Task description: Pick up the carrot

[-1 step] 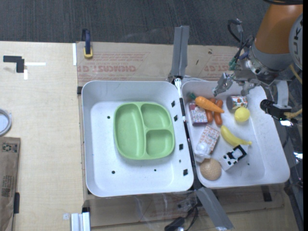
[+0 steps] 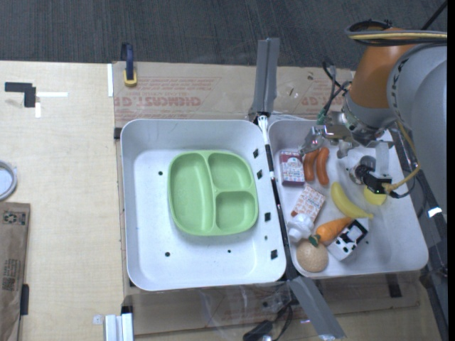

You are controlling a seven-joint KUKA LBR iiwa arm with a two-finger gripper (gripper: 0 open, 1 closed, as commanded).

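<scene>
Carrot (image 2: 334, 228), one only, lies in the front half of the right bin (image 2: 402, 258), slanting, with its thin end down-left toward a round tan bun (image 2: 311, 256).

The fingers (image 2: 315, 139) hang over the back of that bin, well apart from the carrot; whether they are apart or together I cannot tell. Just below them lie two orange-red sausages (image 2: 317, 166), side by side and touching. Left of the sausages sits one small red packet (image 2: 290, 168). Further forward come one white packet with orange print (image 2: 307, 202) and one small white bottle (image 2: 298, 226), both close to the bin's left wall. One banana (image 2: 348, 202) curves just behind the carrot. One black-and-white block (image 2: 350, 241) touches the carrot's thick end from the front right.

The carrot is hemmed in by the banana, the block, the bun and the bottle. Bare floor shows along the right bin's right side and front right corner.

The left bin (image 2: 142, 261) holds one green plate (image 2: 212, 192) with three compartments, set near the middle, with bare floor all round it.

On the worktop (image 2: 64, 190) outside the bins are one clamp (image 2: 129, 67) and one brown bag (image 2: 14, 258).
</scene>
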